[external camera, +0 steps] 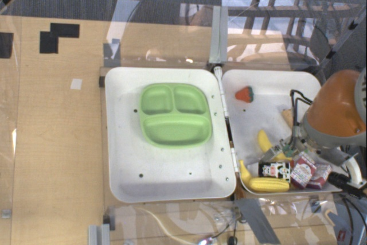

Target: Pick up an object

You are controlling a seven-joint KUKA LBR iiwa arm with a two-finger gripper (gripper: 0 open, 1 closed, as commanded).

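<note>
The right bin (269,80) holds several small objects. A red strawberry (245,94) lies near its back left. A short yellow banana (263,140) sits mid-bin, and a longer one (268,185) lies along the front wall. A black-and-white carton (274,170) and a red package (303,170) rest between them. My gripper (285,150) is low over the front right of this bin, right beside the short banana and just above the carton. The orange band (338,112) of the arm covers what lies under the wrist.
The left bin (123,169) carries a green divided plate (174,114) in its middle. A tan piece (287,117) lies by the arm. A metal divider (217,37) and clear panels stand behind the bins. Cables (297,101) hang off the wrist.
</note>
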